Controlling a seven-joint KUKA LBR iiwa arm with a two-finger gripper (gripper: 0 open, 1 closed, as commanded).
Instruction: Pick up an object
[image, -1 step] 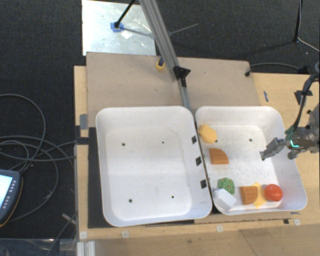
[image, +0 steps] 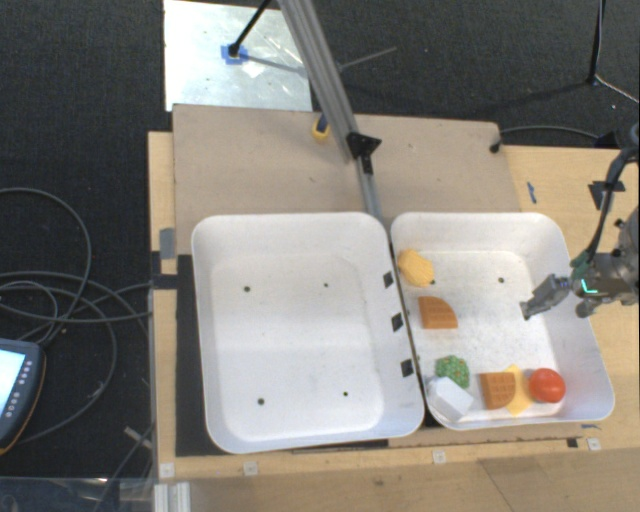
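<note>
Six small objects lie in the right bin (image: 560, 240), none singled out: a yellow rounded lump (image: 416, 267) near the top left, an orange-brown wedge (image: 437, 313) below it, then along the front edge a green knobbly piece (image: 452, 370), a white block (image: 450, 398) touching it, a ridged orange-brown square (image: 497, 389) lying over a yellow slice (image: 517, 398), and a glossy red ball (image: 546, 385) just beside that. They look like plastic toy food. From the right the gripper (image: 534, 304) hangs over the bin's right half, well apart from every piece; I see nothing between its fingers, but it is small and blurred and I cannot tell how wide it stands. Most of the arm is cut off at the edge. Beside it the left bin (image: 290, 330) shows smooth white plastic with a few dark dots
</note>
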